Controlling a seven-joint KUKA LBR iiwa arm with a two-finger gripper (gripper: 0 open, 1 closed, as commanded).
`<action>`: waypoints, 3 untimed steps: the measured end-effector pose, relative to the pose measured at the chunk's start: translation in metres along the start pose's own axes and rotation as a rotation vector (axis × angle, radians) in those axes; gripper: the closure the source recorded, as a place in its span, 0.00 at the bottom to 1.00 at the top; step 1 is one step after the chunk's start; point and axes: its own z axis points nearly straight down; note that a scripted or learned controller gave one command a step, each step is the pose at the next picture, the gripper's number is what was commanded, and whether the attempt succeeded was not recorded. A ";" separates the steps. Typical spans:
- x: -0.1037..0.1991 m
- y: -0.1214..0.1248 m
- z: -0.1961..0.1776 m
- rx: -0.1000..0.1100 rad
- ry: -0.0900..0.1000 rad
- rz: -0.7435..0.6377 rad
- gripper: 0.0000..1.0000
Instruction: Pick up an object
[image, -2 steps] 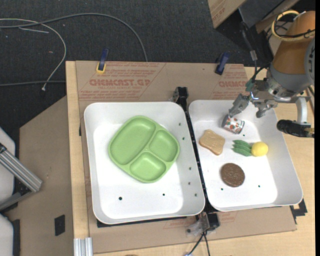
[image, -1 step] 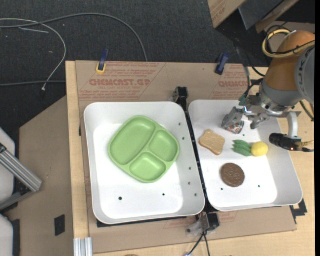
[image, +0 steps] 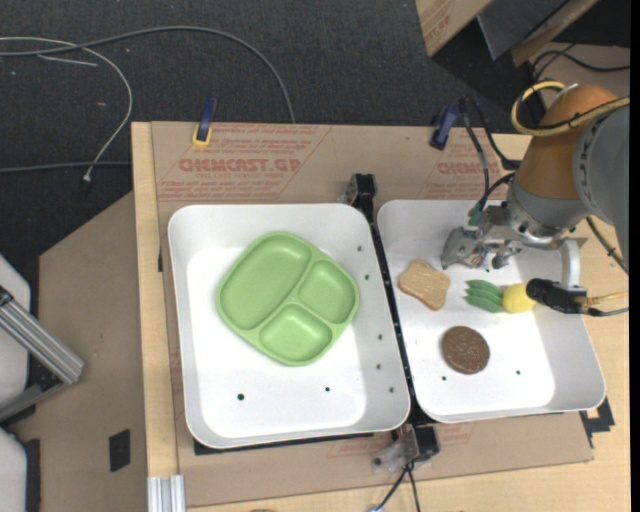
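Gripper sits low over the far part of the right bin, pointing down, at the end of the grey arm, whose orange band comes in from the right. How far open it is cannot be told from this angle, and nothing is seen gripped in it.

Three small things lie in the right bin. The tan bread slice is flat on the bin floor, just left of and nearer than the gripper, close to the bin's left wall. The toy corn, green leaves on the left end and yellow on the right, lies on its side just below the gripper, near it; touching or apart, not clear. The brown round cookie lies flat closer to the near edge, apart from both the bread slice and the toy corn.

The left bin holds a light green divided plate, three compartments, lying flat and turned at an angle near the bin's middle.

Both bins sit side by side on a brown cardboard sheet with red print. Two blue clamps are on its far edge. Thin cables run over the dark floor beyond.
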 end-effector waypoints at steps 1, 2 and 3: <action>0.001 0.000 0.016 -0.001 -0.001 -0.001 0.00; 0.001 0.001 0.004 -0.005 -0.001 -0.001 1.00; -0.002 0.007 -0.061 -0.012 -0.004 -0.001 1.00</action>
